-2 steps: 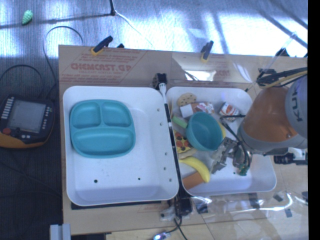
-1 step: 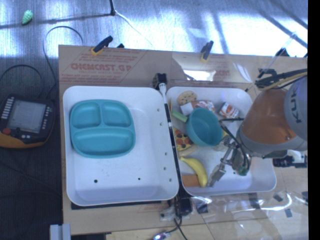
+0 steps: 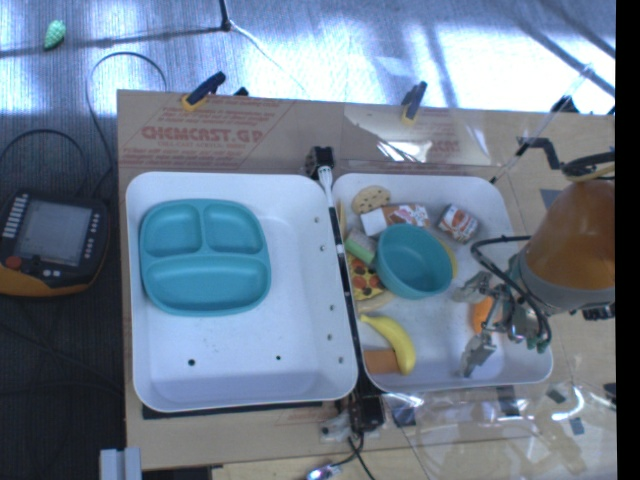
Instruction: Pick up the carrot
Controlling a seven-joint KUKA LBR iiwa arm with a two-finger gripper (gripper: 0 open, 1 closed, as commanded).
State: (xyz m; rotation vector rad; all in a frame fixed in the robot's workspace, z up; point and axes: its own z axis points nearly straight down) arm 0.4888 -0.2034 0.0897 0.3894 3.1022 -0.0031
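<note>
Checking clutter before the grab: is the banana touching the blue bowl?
Apart. The camera view shows bare white bin floor between the banana and the blue bowl.

Two shallow white bins sat side by side on a brown tabletop (image 3: 200, 133). The left bin (image 3: 290, 368) held a teal divided tray (image 3: 204, 255) with three compartments. The right bin (image 3: 530, 368) held a teal bowl (image 3: 414, 260), a yellow banana (image 3: 393, 338) near its front wall, a cookie (image 3: 371, 199) near its back left corner, a slice of toy pizza (image 3: 365, 282) just left of the bowl, and a small red-and-white can (image 3: 458, 223) behind the bowl. Two yellow clamps (image 3: 204, 89) (image 3: 412, 99) gripped the tabletop's far edge. On the floor to the left lay a handheld control pendant (image 3: 48, 242) with a screen, and farther back a small green object (image 3: 54, 34).
</note>
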